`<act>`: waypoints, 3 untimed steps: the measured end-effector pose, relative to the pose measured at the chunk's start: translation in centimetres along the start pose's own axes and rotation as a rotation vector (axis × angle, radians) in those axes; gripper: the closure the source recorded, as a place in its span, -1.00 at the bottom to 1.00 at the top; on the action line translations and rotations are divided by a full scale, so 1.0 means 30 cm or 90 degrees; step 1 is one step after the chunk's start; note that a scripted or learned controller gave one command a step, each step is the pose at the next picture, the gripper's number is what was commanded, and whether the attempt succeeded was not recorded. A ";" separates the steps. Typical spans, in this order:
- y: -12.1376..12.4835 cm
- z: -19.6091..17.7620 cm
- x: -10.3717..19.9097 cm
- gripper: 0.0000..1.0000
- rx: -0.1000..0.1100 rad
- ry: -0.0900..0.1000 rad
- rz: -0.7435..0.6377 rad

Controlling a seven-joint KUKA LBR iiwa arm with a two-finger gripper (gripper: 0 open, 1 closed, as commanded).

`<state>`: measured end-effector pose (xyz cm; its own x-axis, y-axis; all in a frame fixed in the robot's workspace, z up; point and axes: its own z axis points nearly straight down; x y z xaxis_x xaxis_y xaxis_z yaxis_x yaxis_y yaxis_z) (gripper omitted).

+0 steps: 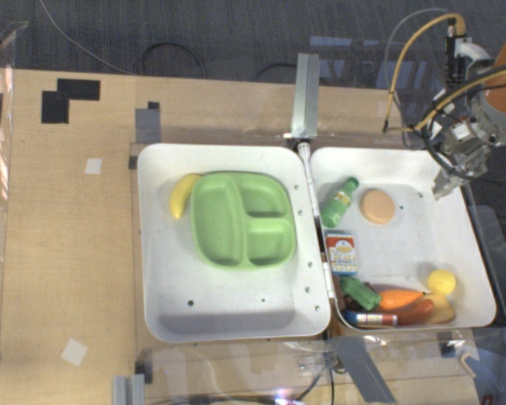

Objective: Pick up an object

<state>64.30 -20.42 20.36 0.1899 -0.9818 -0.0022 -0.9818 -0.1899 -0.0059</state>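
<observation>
White plastic forms both shallow bins; the right bin carries the loose pieces, none of them lifted; a green bottle lies tilted at its ten o'clock, a tan round disc just beside it toward three o'clock; a small printed box sits near the divider; at six o'clock a heap gathers a dark green piece, an orange carrot, a red marker and a yellow ball; the jaws hang at the bin's two o'clock rim, clear of every piece, and whether they stand apart or together cannot be told; the left bin holds a green divided plate with a yellow banana touching its ten o'clock edge; both bins rest on the pale wooden bench.
</observation>
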 end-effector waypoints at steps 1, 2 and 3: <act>-0.100 -0.235 -0.070 1.00 0.006 0.002 0.100; -0.006 0.095 -0.040 1.00 -0.001 -0.001 -0.088; -0.094 -0.186 -0.018 1.00 0.006 0.004 -0.102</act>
<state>66.95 -19.38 25.95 0.3440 -0.9390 0.0061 -0.9388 -0.3440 -0.0148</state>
